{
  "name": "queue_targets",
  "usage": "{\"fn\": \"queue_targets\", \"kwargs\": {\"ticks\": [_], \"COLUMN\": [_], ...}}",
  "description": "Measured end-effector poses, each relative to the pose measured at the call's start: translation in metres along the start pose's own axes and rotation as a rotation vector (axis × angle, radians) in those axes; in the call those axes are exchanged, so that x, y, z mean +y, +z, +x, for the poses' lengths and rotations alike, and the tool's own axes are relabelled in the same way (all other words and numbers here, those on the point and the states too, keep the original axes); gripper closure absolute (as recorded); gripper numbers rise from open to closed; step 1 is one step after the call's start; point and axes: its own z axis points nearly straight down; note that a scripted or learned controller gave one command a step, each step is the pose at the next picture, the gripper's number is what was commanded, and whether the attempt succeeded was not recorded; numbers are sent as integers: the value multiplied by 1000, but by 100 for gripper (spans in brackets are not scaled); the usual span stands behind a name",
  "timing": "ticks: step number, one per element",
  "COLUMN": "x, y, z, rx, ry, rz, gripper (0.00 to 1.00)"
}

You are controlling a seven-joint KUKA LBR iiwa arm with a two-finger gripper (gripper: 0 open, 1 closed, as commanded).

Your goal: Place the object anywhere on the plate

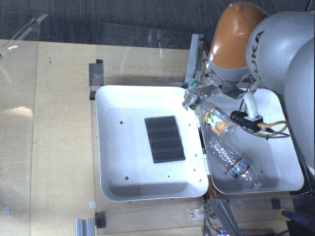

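Apparently not yet done: the plate (165, 139), a dark ribbed slab, lies mid left bin (113, 146) with nothing on it. Two clear bottles sit in the right bin (290, 171): one with an orange label (216, 121) near its top left corner, one (235, 165) lower down. Jaws (195, 96) hang over that corner, just beside the orange-label bottle; cannot tell their opening or any hold.

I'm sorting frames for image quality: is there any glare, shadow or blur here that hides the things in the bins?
Camera view: soft overall; glare washes out the right bin's clear bottles; the dark plate stays distinct in the left bin, shadow along its near wall; the arm covers the gripper.
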Motion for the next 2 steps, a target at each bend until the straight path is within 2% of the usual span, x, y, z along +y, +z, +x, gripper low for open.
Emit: {"fn": "queue_targets", "kwargs": {"ticks": [1, 2], "x": [-1, 0], "y": [-39, -50], "z": [46, 46], "rx": [0, 0], "ry": [-260, -263], "rz": [-2, -7], "gripper": [100, 100]}}
